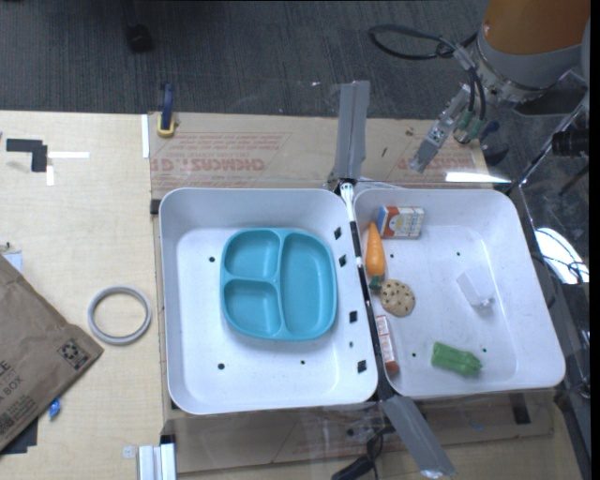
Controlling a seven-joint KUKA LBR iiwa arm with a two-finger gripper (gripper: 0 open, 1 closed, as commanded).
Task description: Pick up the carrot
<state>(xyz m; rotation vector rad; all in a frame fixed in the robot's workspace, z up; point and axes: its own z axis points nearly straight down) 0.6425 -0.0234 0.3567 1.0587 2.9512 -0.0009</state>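
The carrot [374, 251] is a small orange cone lying lengthwise against the left wall of the right bin [525, 281], near its back corner. It rests on the bin floor with nothing touching it from above. My gripper [439, 142] hangs beyond the back rim of the right bin, up and to the right of the carrot and well apart from it. The grey arm with its orange band [534, 28] enters from the top right. Nothing shows in the gripper.
A small carton [403, 221] stands just right of the carrot, and a cookie [397, 298] and a red-brown bar [385, 342] lie in front of it. A clear piece [475, 288] and a green item [457, 359] sit farther right. The left bin [187, 375] holds a teal divided plate [279, 283].
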